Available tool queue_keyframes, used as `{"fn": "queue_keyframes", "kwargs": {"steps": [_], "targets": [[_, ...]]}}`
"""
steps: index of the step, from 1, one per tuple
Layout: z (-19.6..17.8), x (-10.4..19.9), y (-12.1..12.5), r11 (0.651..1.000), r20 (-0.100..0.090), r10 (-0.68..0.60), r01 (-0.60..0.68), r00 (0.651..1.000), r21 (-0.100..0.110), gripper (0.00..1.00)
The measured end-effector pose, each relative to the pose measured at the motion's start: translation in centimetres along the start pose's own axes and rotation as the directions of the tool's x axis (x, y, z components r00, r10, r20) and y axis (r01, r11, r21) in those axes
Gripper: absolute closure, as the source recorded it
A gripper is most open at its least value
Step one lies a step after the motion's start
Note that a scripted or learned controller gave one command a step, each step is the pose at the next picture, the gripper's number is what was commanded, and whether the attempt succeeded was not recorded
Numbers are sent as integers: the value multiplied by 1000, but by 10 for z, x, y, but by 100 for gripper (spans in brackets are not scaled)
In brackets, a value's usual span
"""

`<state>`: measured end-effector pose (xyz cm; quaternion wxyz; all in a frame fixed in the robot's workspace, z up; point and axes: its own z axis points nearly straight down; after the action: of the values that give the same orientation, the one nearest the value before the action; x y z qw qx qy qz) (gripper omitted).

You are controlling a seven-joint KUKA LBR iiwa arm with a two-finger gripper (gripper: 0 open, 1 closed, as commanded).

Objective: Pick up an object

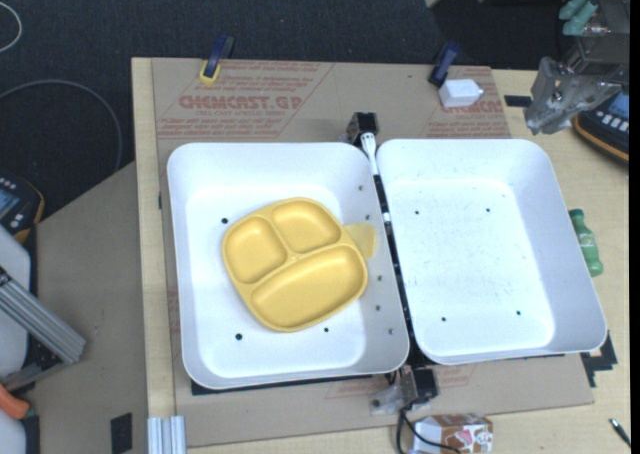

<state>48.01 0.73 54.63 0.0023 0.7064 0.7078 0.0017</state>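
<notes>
- Nearest the camera, we are seeing the front edge of the worktop (pixel 300 412), a brown board that is carrying the two bins, with a small cable and connector (pixel 420 392) sitting at the seam between them.
- Moving inward, we are finding the task's thing: a yellow divided plate (pixel 293 262) is lying flat in the left bin (pixel 190 202), roughly in its middle, with its three compartments facing up. A small yellow piece (pixel 362 238) is peeking out just beside its right rim; we cannot tell what it is.
- Beside it, the right bin (pixel 560 232) is lying alongside the left one, their rims touching along the middle seam.
- Further back, a yellow-tipped clamp (pixel 213 60) and a dark clamp (pixel 443 64) are gripping the board's far edge, and a small white block (pixel 460 93) is resting near the dark one.
- Farthest off, at the upper right, we are making out the end effector (pixel 560 102) hovering past the far right corner of the right bin, well apart from the plate. We cannot tell how it is set, and nothing is showing in its grasp.
- Judging progress, we are reckoning the pick as not yet begun: the plate is resting untouched in its bin. The whole approach, descent, closing and lift are, in our view, remaining to be done.
</notes>
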Motion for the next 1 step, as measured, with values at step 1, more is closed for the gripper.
{"fn": "queue_keyframes", "kwargs": {"steps": [1], "targets": [[143,30,-3,1000,0,-1,1,1000,23,100]]}}
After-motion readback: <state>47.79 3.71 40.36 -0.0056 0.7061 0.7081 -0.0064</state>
